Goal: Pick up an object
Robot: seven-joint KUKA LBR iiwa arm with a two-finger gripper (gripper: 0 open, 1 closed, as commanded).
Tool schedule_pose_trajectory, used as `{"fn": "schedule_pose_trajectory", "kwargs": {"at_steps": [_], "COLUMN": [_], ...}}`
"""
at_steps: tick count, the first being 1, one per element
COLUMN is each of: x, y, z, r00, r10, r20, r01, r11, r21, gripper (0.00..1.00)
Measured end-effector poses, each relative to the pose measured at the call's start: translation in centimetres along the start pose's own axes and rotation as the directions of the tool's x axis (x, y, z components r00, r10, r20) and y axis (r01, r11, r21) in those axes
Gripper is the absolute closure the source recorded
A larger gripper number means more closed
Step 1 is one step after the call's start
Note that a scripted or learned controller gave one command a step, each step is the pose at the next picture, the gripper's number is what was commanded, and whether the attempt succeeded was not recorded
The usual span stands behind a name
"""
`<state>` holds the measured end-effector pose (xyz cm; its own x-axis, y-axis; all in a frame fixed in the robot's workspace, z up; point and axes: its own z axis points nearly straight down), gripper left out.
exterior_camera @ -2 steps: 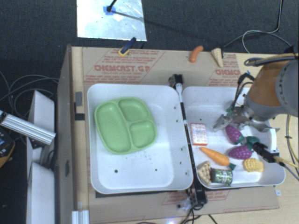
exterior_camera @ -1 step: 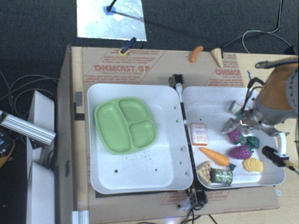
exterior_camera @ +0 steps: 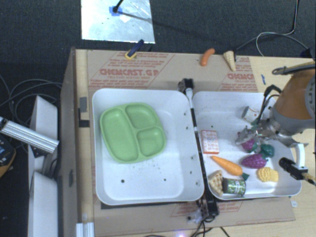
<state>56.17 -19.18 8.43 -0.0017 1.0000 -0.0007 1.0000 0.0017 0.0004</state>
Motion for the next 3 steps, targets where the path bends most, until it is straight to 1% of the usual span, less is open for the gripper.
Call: {"fn": "schedule_pose_trajectory", "kwargs": {"at_steps": [1,2,3], "x": [0.0,4.9,12.7], "y": [0.1,2.1,-1.8], "z": [-1.1,-9.8,-13.4], "r00": [1.0,1.0,1.0], "r10": [-0.001,-0.003,-0.003], "r20": [0.0,0.0,-0.002], "r01": [0.001,0.003,0.003], "r11": [1.0,1.0,1.0], "r21": [-0.002,-0.005,-0.002], "gripper": [1.0,1.0,1.0]}}
